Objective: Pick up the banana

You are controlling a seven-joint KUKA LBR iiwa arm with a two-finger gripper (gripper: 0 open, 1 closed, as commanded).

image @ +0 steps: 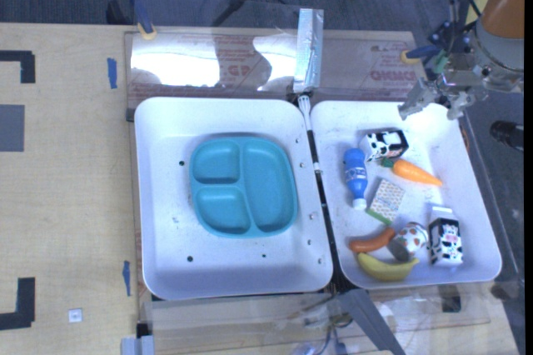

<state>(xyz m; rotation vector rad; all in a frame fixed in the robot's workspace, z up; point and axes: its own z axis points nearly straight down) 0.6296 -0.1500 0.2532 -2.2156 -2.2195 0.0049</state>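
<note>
The yellow banana (385,267) lies at the front edge of the right bin (479,203), curved, touching an orange-red sausage-like piece (371,242) and a small round ball (408,240). My gripper (434,107) hangs over the far right corner of that bin, well away from the banana. Its two grey fingers (413,106) are spread apart and open, with nothing between them.
The right bin also holds a blue bottle (356,172), a cow figure (386,145), a carrot (415,172), a speckled square piece (387,197) and a small milk carton (445,242). A teal divided plate (244,184) sits in the left bin (158,203).
</note>
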